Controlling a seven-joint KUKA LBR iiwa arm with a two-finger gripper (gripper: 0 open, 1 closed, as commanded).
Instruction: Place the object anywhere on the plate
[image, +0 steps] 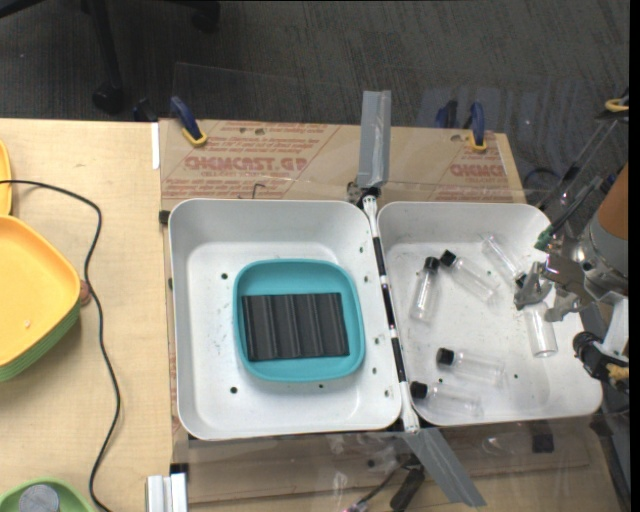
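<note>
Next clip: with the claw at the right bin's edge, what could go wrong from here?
1. The clear vials are hard to see and round, so the claw may close on nothing or roll one away.
2. The teal plate has a ridged dark centre; a dropped vial could roll off.

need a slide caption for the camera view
Gripper over right bin of clear vials; teal plate in left bin.

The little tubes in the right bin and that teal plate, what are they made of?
The tubes look like clear plastic or glass: see-through, glinting, with black caps. The teal plate seems moulded plastic, smooth and matte, holding a dark ribbed insert that may be rubber.
</note>
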